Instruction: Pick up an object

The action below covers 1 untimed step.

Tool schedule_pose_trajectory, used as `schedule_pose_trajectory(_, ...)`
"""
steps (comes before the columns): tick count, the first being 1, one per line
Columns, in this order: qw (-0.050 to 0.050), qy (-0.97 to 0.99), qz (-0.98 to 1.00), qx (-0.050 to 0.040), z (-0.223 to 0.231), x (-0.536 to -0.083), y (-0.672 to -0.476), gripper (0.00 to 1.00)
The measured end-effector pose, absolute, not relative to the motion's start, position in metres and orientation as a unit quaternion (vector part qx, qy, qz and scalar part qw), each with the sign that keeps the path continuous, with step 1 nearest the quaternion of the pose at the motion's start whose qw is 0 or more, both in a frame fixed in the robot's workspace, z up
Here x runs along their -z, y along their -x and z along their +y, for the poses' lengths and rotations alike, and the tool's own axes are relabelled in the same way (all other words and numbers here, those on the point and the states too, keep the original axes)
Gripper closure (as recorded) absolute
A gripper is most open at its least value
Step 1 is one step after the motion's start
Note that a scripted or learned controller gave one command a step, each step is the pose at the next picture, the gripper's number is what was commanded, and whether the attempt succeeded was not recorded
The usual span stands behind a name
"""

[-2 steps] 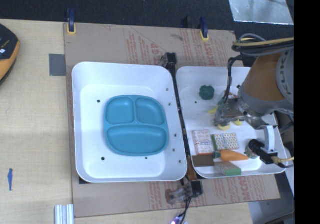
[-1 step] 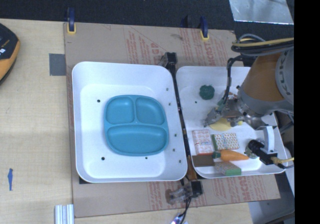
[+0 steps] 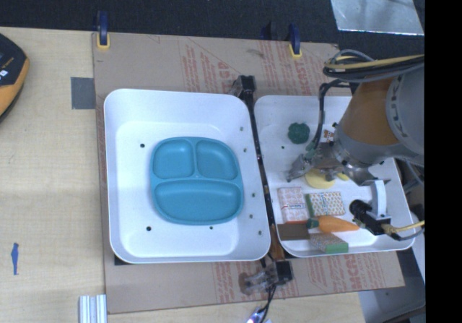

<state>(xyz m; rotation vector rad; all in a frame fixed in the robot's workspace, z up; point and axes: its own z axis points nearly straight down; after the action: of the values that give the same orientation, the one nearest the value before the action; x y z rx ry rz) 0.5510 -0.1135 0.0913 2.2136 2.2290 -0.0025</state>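
Note:
The arm reaches in from the right over the right bin [image 3: 273,108]. My gripper [image 3: 304,166] hangs low in the middle of that bin. Just right of and below it lies a yellow object [image 3: 316,180], partly covered by the wrist. A dark green object [image 3: 298,131] rests further back, apart from the gripper. Toward the bin's front lie a red-and-white packet [image 3: 291,203], a green-and-white packet [image 3: 327,204], an orange carrot [image 3: 336,225], a brown block [image 3: 292,230] and a green block [image 3: 329,244].
The left bin [image 3: 115,170] holds a blue divided plate [image 3: 195,179]. A black divider rail [image 3: 257,162] runs between the bins. Cables loop off the arm near the right bin's far corner [image 3: 346,61]. A black-and-white fitting [image 3: 369,212] sticks out under the wrist.

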Motion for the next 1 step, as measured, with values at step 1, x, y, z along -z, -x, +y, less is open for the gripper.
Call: schedule_pose_trajectory(1, 0.001, -0.705, 0.709, 0.0008, -0.115, -0.1027, -0.5511, 1.0)
